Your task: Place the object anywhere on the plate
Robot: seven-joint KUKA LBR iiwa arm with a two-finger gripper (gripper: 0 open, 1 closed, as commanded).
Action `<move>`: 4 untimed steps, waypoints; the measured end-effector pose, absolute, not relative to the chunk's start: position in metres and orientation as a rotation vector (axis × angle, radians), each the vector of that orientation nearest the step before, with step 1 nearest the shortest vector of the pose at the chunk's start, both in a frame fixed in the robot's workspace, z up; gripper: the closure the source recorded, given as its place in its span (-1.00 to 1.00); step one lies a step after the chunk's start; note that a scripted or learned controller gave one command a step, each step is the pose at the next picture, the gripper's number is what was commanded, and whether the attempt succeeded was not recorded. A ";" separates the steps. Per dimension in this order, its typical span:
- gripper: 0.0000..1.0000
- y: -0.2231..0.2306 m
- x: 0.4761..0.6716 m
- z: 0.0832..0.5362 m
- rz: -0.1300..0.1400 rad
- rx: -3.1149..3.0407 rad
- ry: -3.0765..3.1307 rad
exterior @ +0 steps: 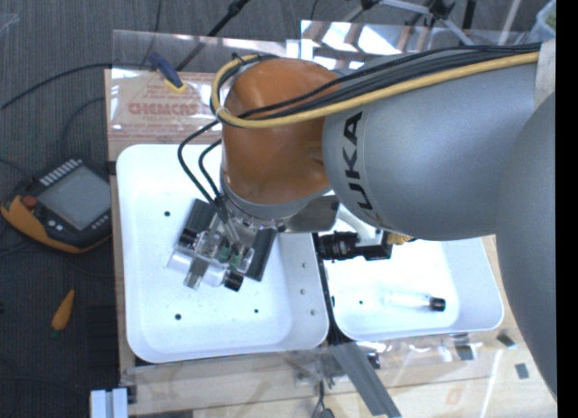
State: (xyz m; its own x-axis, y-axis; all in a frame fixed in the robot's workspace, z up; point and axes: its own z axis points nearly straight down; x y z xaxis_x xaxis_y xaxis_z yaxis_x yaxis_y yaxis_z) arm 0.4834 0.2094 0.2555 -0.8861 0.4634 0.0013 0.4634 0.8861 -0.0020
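Pincer (209, 258) low over left bin (153, 317), centre-left of frame; spread or pressed together, cannot tell. Clear tube with black cap (414, 301) lying in right bin (470, 312), lower right. Pendant (63, 204) on floor, far left.

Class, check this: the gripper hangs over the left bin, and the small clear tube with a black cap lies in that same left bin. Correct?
Not quite. The camera view shows the gripper over the left bin, but the clear tube lies in the right bin.
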 end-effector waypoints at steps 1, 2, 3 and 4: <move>1.00 0.232 0.488 0.144 0.000 -0.050 -3.137; 1.00 0.234 0.484 0.250 -0.003 0.223 -3.135; 1.00 0.233 0.576 0.421 -0.001 0.209 -3.139; 1.00 0.234 0.589 0.413 -0.004 0.913 -3.009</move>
State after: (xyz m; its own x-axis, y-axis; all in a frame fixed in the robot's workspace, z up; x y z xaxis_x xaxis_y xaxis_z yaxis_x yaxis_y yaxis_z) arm 0.5893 0.2337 0.4129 -0.8313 -0.5558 -0.0036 -0.5558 0.8313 0.0013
